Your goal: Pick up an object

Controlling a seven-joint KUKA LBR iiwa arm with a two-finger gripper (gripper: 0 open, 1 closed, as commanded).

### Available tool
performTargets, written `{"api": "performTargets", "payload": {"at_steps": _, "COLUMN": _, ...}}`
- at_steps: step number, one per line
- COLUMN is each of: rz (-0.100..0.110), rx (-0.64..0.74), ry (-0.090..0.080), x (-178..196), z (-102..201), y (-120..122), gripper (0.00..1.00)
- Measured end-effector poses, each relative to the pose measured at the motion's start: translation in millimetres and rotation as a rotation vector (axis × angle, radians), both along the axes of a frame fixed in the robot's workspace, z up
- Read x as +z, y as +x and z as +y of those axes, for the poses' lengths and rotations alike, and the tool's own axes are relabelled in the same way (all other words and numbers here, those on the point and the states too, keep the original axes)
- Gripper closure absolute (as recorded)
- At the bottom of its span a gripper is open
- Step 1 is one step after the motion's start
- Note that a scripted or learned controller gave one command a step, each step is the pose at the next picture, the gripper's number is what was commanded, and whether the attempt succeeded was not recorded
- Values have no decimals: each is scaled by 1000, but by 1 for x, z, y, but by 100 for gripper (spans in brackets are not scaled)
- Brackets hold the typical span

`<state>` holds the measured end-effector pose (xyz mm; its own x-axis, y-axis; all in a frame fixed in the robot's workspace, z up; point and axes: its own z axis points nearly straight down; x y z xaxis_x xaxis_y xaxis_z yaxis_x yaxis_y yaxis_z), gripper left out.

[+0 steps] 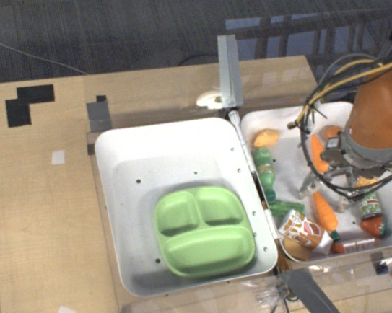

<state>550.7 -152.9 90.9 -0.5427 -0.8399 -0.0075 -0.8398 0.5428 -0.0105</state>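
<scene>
The gripper [331, 184] is positioned over the right bin [278, 119], carrot [325, 212] at seven o'clock; its grasp state cannot be determined.

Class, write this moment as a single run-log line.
arm: over right bin | carrot: lying in right bin | green tray: in left bin | pick: not confirmed

Even, bright overhead light — my shallow white left bin [126, 199] shows soft shadows beneath the green divided plate [204, 231]; focus slightly soft throughout.
</scene>
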Motion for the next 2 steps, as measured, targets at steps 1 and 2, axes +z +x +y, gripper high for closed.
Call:
{"api": "performTargets", "payload": {"at_steps": 1, "rz": -8, "rx": -25, "ry": -3, "x": 1, "z": 34, "y": -30, "gripper": 0}}
{"api": "performTargets", "payload": {"at_steps": 2, "rz": -18, "rx": -173, "ry": -1, "x": 2, "z": 36, "y": -55, "gripper": 0}}
